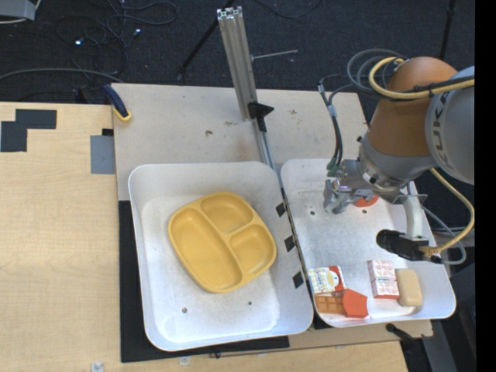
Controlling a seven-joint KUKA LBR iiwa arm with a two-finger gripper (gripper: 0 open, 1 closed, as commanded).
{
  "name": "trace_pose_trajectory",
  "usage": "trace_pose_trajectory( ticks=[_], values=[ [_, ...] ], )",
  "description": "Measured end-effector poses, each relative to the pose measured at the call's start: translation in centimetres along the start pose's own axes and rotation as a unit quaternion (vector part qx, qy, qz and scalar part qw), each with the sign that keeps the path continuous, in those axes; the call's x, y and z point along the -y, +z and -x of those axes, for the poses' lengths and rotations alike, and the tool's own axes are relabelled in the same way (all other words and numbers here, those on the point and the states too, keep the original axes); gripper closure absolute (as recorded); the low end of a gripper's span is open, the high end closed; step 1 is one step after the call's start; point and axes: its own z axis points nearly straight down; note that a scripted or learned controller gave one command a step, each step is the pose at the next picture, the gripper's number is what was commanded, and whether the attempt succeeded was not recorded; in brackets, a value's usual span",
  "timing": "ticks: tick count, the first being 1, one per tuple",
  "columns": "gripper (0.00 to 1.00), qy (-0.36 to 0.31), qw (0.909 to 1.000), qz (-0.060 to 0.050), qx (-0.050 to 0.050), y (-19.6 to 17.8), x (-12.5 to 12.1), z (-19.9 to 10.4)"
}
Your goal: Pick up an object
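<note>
Broadly, the worktop (186, 122) carries 2 shallow white bins side by side, so anything picked from one has a landing place next door. Centre-left in the frame, the left bin (155, 301) holds just 1 thing: a yellow divided plate (222, 240) lying flat with its 3 compartments bare. Just right of it, the right bin (310, 231) keeps its contents crowded along the lower edge: a small carton (325, 279) touching an orange wedge (353, 304), then a red-and-white packet (382, 279) just beside a tan block (409, 287). These 4 are the likely candidates for picking. Further up, at the bin's upper right, the claw (339, 200) hangs low over bare floor, well apart from that cluster, with a red-orange scrap (367, 200) just beside it. Whether its fingers are spread or pressed together I cannot tell; nothing visible sits between them.
</note>
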Motion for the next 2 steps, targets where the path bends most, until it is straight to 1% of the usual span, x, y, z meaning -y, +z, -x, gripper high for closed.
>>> trace_pose_trajectory(
  ticks=[1, 2],
  values=[
    [1.0, 0.0, 1.0, -0.001, 0.0, 0.6, 3.3, -4.5],
    [1.0, 0.0, 1.0, 0.0, 0.0, -0.2, 5.0, -8.4]
  ],
)
